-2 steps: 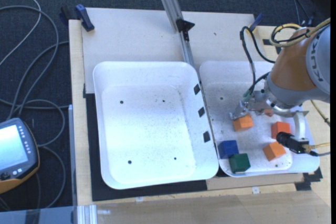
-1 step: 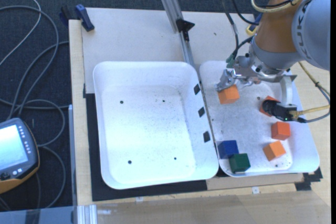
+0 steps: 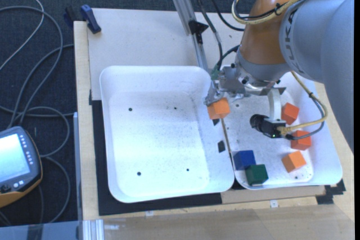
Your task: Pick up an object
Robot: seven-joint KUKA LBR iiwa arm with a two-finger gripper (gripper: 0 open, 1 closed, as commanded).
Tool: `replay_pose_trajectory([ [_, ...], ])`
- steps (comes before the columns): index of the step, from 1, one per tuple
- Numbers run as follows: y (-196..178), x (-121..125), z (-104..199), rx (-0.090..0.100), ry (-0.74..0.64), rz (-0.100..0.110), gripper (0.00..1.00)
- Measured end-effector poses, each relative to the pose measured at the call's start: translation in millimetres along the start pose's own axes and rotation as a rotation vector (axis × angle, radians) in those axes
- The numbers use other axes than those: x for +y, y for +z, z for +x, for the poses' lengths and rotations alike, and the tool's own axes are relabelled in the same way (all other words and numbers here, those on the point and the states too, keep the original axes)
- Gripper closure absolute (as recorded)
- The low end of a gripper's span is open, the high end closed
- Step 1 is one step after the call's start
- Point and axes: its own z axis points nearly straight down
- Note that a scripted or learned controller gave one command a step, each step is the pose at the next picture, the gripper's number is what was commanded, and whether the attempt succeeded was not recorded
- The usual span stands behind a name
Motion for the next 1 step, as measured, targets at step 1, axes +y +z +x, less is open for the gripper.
replay_pose_trajectory([
  [1,-52.8,0.0,27.4,-0.002,0.004,-0.01,1.0],
])
